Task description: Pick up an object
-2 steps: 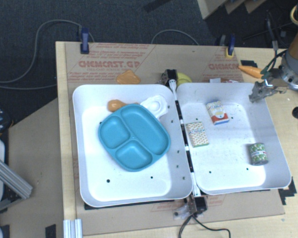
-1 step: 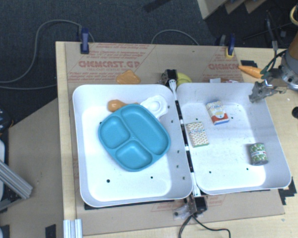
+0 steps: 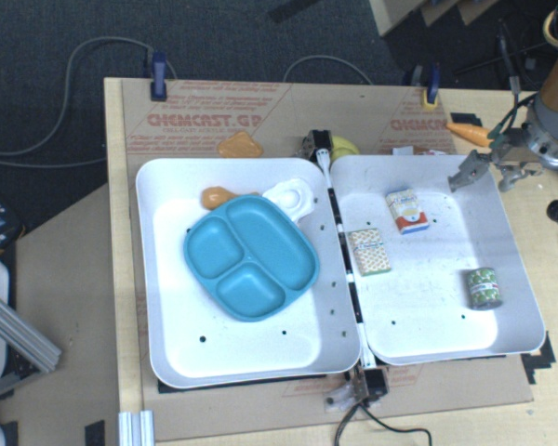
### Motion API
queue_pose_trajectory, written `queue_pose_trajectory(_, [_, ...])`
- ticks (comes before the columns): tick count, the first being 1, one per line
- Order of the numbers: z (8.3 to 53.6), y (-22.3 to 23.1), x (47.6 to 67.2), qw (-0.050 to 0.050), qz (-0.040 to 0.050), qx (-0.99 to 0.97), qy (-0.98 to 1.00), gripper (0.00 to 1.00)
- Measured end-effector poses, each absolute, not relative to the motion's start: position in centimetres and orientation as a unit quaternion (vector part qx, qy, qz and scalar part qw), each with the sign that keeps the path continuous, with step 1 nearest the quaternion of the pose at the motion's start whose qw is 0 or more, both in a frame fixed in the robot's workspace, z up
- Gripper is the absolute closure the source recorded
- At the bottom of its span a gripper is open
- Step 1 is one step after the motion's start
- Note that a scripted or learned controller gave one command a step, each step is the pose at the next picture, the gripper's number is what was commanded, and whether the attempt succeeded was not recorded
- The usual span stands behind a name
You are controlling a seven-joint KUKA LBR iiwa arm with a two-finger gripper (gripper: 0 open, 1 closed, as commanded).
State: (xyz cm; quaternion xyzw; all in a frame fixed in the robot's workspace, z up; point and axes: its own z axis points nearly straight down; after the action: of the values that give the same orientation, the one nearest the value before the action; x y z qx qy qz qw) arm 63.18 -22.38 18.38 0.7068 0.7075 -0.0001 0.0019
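My gripper point(image 3: 488, 171) hangs over the far right corner of the right bin point(image 3: 446, 337), open, with nothing between its fingers. In that bin lie a small white, red and blue carton point(image 3: 407, 211), a patterned flat packet point(image 3: 368, 251) near the divider, and a green can point(image 3: 484, 287) on its side near the right wall. The carton is the nearest, left of the gripper and a little toward the front. The left bin point(image 3: 260, 356) holds a blue divided plate point(image 3: 251, 256), with an orange piece point(image 3: 219, 196) and a white cup point(image 3: 290, 196) at its far edge.
On the bench behind the bins lie an orange lump point(image 3: 239, 144), a yellow-green object point(image 3: 342, 147) and an orange carrot-like piece point(image 3: 468, 132). Blue clamps point(image 3: 158, 75) point(image 3: 431, 84) grip the bench's far edge. Cables trail across the floor beyond.
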Motion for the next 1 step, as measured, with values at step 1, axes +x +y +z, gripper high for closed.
queue_pose_trajectory(1, [7.84,-14.39,63.20,-0.004,-0.0011,0.705,0.709,0.00])
